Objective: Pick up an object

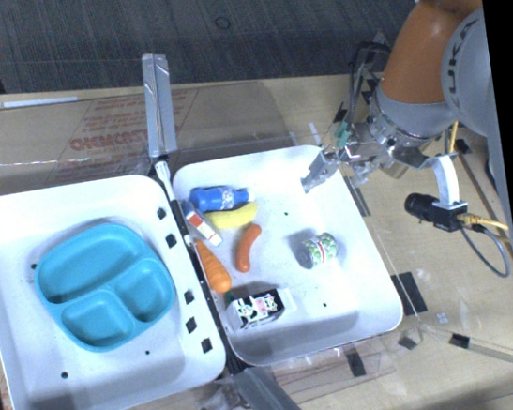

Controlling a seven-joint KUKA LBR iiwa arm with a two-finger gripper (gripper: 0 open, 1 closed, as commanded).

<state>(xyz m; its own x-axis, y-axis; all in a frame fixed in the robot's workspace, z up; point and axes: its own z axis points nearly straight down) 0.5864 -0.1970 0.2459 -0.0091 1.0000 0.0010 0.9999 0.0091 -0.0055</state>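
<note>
surface: tan wooden surface (pixel 460 308) bearing two shallow white plastic bins (pixel 355 233)
floor: dark grey carpet (pixel 211 16) behind
tool: tool (pixel 320 173) over right bin's corner, grip state unclear

The bulky grey arm (pixel 466 47) wears a broad orange band (pixel 418 39) above its wrist, with thin cables trailing to a small metallic two-finger gripper (pixel 320 173).

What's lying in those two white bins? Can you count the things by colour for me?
Blue: 2 - divided plate, bottle
Yellow: 1 - banana
Orange: 2 - carrot, sausage
Green-and-white: 1 - can
Black-and-white: 1 - carton
Red-and-white: 1 - small packet
Total: 8
</note>
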